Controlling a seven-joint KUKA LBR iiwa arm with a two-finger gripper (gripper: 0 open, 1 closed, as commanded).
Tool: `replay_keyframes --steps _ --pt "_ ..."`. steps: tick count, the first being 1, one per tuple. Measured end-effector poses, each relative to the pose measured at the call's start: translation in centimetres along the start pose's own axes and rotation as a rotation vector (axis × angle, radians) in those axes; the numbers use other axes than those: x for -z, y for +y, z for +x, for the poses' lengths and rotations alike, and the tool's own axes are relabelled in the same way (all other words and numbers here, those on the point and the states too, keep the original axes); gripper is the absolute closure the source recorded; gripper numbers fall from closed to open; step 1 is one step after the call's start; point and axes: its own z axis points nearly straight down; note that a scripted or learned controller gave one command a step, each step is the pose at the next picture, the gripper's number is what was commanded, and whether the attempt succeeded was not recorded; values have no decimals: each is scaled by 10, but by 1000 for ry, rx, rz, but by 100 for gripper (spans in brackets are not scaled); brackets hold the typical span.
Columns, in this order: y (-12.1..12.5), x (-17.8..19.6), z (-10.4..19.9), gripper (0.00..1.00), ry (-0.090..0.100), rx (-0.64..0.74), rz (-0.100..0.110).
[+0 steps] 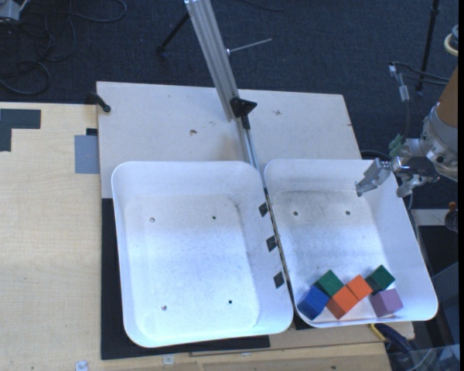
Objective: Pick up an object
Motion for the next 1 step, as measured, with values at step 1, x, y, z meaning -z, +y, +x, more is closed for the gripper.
replay_keyframes --steps 1 --pt "0 61 39 0 -1 7 -8"
